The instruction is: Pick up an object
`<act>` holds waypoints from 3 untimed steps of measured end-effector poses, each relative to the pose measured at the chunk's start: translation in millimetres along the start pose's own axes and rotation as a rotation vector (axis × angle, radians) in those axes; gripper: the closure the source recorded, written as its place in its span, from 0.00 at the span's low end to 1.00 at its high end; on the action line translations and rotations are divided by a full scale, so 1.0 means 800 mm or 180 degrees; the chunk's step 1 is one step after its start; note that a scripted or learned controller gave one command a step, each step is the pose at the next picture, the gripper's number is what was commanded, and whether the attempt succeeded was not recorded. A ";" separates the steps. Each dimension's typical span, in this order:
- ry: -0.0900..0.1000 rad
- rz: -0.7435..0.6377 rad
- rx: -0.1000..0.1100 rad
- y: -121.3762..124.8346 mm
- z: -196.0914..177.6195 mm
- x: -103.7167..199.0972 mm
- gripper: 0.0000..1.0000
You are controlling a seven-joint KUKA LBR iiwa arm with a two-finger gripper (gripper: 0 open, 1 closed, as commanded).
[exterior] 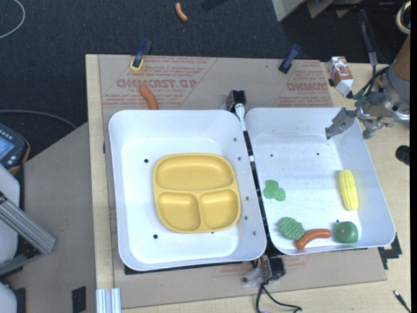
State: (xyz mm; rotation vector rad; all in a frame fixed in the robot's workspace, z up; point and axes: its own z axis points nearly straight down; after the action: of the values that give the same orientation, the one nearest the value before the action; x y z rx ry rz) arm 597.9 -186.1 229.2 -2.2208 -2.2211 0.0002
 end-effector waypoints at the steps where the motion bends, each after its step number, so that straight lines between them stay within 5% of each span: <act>1: 0.0005 0.0002 0.0021 0.008 0.073 -0.007 0.00; 3: 0.0003 -0.0002 0.0012 0.015 0.183 0.004 0.00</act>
State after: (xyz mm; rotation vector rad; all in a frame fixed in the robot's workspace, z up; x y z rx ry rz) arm 610.1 -182.9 83.0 -2.2178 -2.2194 0.0034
